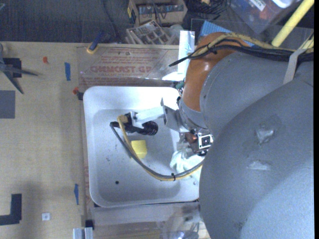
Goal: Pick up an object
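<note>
The step in hand looks like the approach to a grasp, with nothing yet lifted: the end effector (190,144) hangs low over the right side of the white bin (99,99) on the desk (40,133), mostly hidden under the arm's bulky grey wrist. Whether it is open or closed cannot be told from this angle. Two candidates lie in the bin. A pale, crumpled white-green thing (180,162) sits against the bin's right side, just beside and slightly below the end effector as the camera sees it, perhaps touching it (the overlap is too murky to be sure). A yellow block (139,149) rests on the bin floor toward the middle, apart from the end effector and to its left in the view. By my judgement the pale thing is the likelier target. The next move calls for settling squarely over it, closing firmly, then rising straight up so the grip can be checked.
</note>
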